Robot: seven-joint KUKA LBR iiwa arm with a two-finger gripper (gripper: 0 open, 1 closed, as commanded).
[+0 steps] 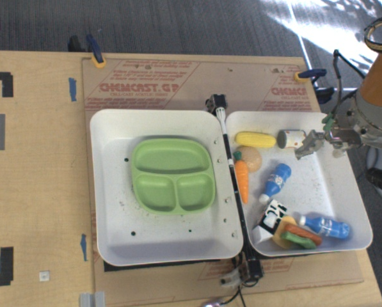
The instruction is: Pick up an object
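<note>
On the cardboard-covered bench, the right bin holds a toy banana at eleven o'clock, unlifted, while the gripper hovers nearby, seemingly released and empty.

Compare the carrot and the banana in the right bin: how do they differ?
The carrot is orange and tapers to a point; the banana is yellow with blunt ends. The carrot lies along the bin's left wall; the banana lies across, near the far wall. Both lie flat, untouched.
</note>
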